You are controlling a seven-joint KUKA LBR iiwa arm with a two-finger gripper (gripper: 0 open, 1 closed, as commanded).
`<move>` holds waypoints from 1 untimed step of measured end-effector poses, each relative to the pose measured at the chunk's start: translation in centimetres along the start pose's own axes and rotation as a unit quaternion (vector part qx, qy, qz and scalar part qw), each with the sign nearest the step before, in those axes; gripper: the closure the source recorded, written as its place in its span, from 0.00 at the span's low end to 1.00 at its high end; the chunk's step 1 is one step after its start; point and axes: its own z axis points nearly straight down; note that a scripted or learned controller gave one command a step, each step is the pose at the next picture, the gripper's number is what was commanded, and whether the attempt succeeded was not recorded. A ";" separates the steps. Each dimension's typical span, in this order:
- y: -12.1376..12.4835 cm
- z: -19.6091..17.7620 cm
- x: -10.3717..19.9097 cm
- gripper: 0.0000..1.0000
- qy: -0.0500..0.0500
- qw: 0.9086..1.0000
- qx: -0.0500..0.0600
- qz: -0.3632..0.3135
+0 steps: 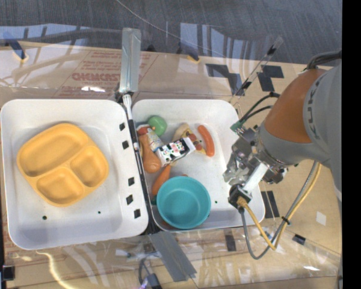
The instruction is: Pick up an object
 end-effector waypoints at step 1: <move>-4.5 -3.4 4.0 1.00 0.004 0.975 -0.004 0.220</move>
